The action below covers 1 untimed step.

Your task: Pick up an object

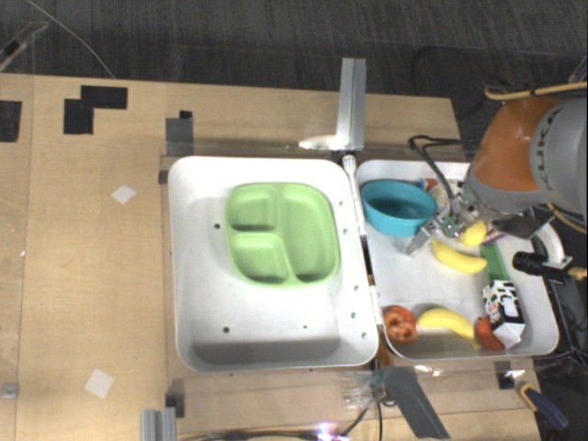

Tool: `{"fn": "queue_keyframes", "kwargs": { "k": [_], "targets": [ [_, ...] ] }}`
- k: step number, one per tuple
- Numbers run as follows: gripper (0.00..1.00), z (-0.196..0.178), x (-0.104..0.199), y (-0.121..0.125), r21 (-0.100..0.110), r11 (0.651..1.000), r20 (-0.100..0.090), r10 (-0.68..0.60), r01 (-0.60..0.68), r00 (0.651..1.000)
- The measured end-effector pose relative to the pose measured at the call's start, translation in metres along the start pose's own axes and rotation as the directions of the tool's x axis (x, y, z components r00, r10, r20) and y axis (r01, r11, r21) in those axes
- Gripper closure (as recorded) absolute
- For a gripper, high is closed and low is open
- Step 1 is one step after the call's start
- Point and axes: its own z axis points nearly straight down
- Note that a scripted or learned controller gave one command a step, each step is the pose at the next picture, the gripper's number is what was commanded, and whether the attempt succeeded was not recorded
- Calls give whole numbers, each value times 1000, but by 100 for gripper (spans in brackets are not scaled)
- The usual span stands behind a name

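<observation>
Surroundings: dark grey carpet runs along the top of the view; below it lies a pale wooden counter (83, 274) with black square markings near its upper left.
Bins: two shallow white bins, side by side, with rounded corners. Left bin (197, 274); right bin (404, 274).
Arm pose: grey arm (560, 159) with an orange band (503, 150) enters from the right and leans down over the upper part of the right bin.
Tool: tool (450, 223) sits low between the blue bowl and the upper banana. Whether it is released or clenched cannot be told; nothing is seen between its fingers.
Left bin contents: one light green plastic tray (280, 232), smooth, rounded, with three compartments.
Right bin contents, counted: one blue bowl (397, 208), round and glossy, at the upper left; two yellow bananas, the upper banana (457, 259) just beside the tool and the lower banana (446, 321) along the front wall; one red-orange round fruit (399, 323) at the front left corner, touching the lower banana's end; one black-and-white patterned carton (503, 303) at the right; one slim green object (496, 263) above the carton; one small red item (489, 335) at the front right.
Task objects: all loose items lie in the right bin, none lifted.
</observation>
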Motion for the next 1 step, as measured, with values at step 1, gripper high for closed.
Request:
{"fn": "queue_keyframes", "kwargs": {
  "k": [1],
  "targets": [
    [0, -1, 31, -6, -7, 996, 1, 88, -88, 996]
  ]
}}
